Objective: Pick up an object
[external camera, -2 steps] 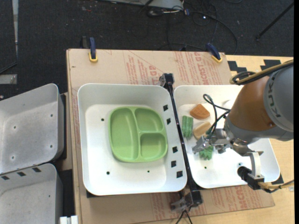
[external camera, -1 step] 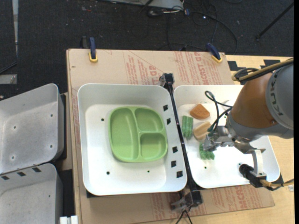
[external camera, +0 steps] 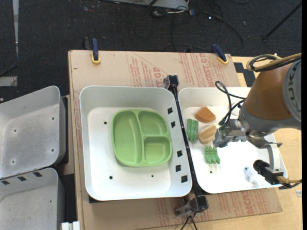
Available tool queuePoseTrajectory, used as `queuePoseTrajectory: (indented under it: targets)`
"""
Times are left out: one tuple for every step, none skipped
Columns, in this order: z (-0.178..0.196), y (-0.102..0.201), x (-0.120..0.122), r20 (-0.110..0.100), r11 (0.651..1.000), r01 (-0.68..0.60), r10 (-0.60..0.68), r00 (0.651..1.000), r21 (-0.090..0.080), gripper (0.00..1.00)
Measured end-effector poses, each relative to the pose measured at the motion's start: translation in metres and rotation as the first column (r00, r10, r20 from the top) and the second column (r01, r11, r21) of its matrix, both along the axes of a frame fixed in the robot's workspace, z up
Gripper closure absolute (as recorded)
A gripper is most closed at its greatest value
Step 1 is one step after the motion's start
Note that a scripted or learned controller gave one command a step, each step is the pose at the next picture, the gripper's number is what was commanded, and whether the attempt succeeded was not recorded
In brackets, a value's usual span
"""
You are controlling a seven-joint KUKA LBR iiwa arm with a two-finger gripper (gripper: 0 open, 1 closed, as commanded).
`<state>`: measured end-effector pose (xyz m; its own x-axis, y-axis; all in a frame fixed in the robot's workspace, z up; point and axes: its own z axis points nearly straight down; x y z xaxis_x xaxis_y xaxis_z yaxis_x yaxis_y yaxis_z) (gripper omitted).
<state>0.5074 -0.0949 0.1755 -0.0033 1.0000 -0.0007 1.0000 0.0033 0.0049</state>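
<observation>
Approach step. Pincer [external camera: 221,139] low in the right bin [external camera: 230,183], just beside the tan bread piece [external camera: 207,133] and above the small green toy [external camera: 211,155]; whether it is open or closed, cannot tell. Nothing visibly held. Next: settle over one item, close, lift.

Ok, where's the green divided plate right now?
In the camera view the green divided plate lies in the middle of the left bin, across the divider from the orange and tan pieces in the right bin.
</observation>
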Motion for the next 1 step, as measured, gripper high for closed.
queuePoseTrajectory:
  targets:
    - [0.0427,-0.0024,-0.0001,0.0,1.0,0.001,-0.001,1.0,0.0,1.0]
